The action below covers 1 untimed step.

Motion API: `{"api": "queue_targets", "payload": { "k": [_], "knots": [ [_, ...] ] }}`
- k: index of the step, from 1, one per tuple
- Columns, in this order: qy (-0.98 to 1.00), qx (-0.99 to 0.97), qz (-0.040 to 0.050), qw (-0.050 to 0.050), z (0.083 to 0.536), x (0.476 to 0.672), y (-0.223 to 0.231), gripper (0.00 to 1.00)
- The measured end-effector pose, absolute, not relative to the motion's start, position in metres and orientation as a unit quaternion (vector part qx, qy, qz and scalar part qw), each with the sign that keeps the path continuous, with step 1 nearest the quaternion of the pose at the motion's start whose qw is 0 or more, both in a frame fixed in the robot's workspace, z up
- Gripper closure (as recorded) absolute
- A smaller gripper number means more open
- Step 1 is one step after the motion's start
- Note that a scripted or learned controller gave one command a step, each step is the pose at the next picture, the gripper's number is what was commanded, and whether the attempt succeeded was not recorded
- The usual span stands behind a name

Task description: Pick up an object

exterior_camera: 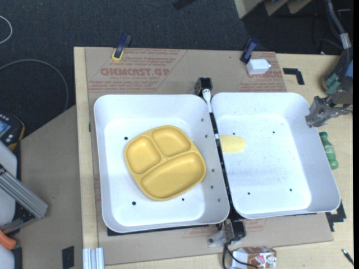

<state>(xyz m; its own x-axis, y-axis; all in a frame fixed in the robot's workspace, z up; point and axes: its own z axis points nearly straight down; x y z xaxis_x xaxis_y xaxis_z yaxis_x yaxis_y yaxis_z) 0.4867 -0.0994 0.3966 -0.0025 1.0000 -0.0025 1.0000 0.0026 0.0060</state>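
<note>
Brown and white, a small packet lies nearest the camera, at 6 o'clock off the front edge of the tan board that carries both bins.

Next comes the left bin. A yellow divided plate lies flat in it, a little toward 6 o'clock of the bin's middle. Its one large compartment faces 5 o'clock and its two smaller ones face 11 o'clock.

The right bin sits just beside the left one, their rims meeting down the middle. A small pale yellow piece lies on its floor at 9 o'clock, close against the wall shared with the left bin. I cannot make out what the piece is.

Outside the right bin, at its 3 o'clock, a green object lies on the board just beside the rim.

My pincer hangs at the right bin's 2 o'clock, over the rim. It is well apart from the yellow piece and the plate, and nothing is in it. I cannot tell whether it is apart or together.

Farthest away, a white block rests on the board at the right bin's 12 o'clock, with a blue clamp just behind it. A blue and yellow clamp grips the board's far edge at 12 o'clock beyond the left bin.
</note>
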Motion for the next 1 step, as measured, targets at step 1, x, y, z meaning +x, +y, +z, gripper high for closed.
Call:
{"api": "queue_targets", "payload": {
  "k": [1],
  "knots": [
    [0.711,0.703,-0.0007,-0.002,0.3829,0.4790,0.0215,1.00]
  ]
}}
